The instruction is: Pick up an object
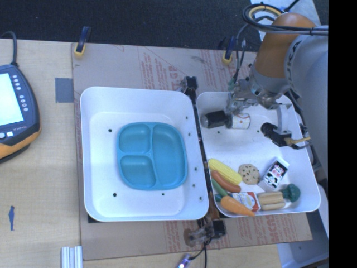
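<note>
My gripper (234,115) hangs low over the far left part of the right bin (312,166), under the grey and orange wrist. Toy food lies heaped along that bin's near edge: a yellow corn cob (224,171), a round cookie (248,173), a small black and white milk carton (275,173), a red sausage (226,181), an orange carrot (235,206), a tan bun (271,200) and a green broccoli piece (290,192). A dark object with a yellow tip (281,135) lies right of the gripper. The food pile is well nearer than the gripper.
The left bin (95,110) holds a blue divided plate (152,154). A teach pendant (14,113) rests at the bench's left edge. Clamps (82,42) hold the cardboard sheet at the back. The arm's body covers the right bin's far right corner.
</note>
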